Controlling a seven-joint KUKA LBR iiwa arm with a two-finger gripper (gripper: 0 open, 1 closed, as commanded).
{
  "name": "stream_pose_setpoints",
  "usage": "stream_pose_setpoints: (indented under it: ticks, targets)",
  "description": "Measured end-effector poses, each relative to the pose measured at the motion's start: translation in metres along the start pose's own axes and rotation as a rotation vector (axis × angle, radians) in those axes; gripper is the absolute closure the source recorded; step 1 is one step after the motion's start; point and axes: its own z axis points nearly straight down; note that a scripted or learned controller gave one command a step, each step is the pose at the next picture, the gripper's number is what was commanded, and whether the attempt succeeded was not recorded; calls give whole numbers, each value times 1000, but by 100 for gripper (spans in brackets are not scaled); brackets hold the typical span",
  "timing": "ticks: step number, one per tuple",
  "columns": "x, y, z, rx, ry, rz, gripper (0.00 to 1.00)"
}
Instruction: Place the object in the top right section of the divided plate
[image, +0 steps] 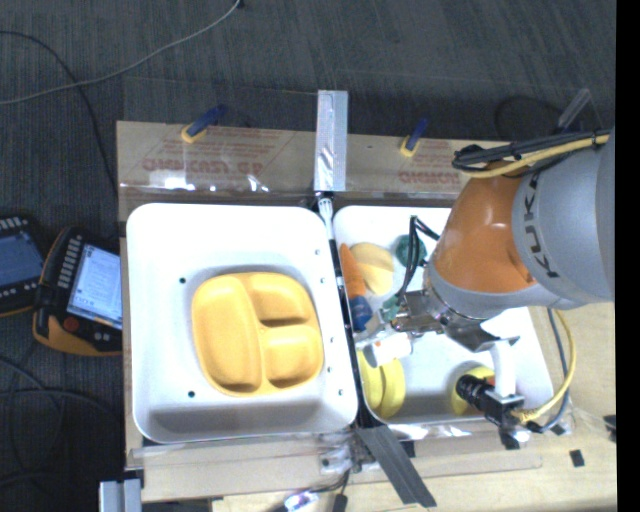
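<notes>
The yellow divided plate (258, 330) lies in the left white bin (160, 250). It has one long section on the left and two smaller ones on the right, and nothing lies in its top right section (280, 296). My gripper (393, 330) is low over the left part of the right bin (530, 345), among the loose objects there. Right below it are a small white piece (385, 350) and a yellow round object (384, 387). The arm's grey and orange wrist hides the middle of that bin.
Along the right bin's left side lie a pale yellow object (372, 264), an orange one (351, 270) and a blue one (360, 314). A teal item (405, 249) peeks out by the wrist, and another yellow object (470, 386) sits at the front. The wall between the bins (335, 300) separates gripper and plate.
</notes>
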Motion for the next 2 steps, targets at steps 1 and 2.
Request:
stream_pose_setpoints:
  ticks: [1,2]
  targets:
    - [-57,-2,0,0,-1,78,100]
    - [-50,-6,0,0,-2,53,100]
